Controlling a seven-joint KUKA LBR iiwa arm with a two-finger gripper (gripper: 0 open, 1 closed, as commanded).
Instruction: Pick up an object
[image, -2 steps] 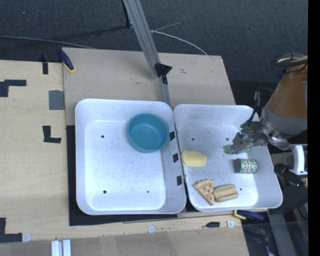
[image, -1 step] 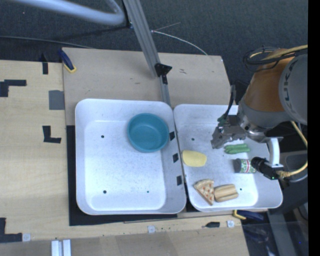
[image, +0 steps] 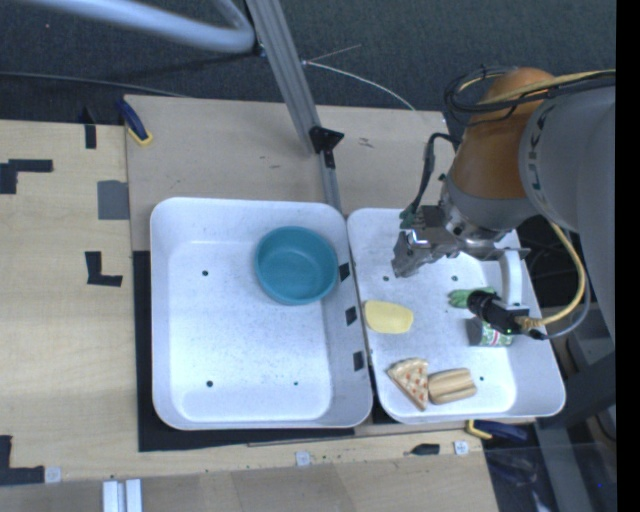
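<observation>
Pale wooden desk with two white bins: left bin with blue bowl, right bin with arm above. Claw poised over the right bin's far end, nothing between its fingers, spread or pressed together impossible to tell. Yellow lump, likeliest pick, just toward the near side of the claw, long axis across the bin; pizza slice, bun and green bottle farther off.

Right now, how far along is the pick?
Nothing looks picked yet. The gripper hangs over the right bin, above the yellow piece, with nothing visible between its fingers. The pizza slice, the bread roll and the blue bowl lie untouched. Grasping and lifting remain.
</observation>
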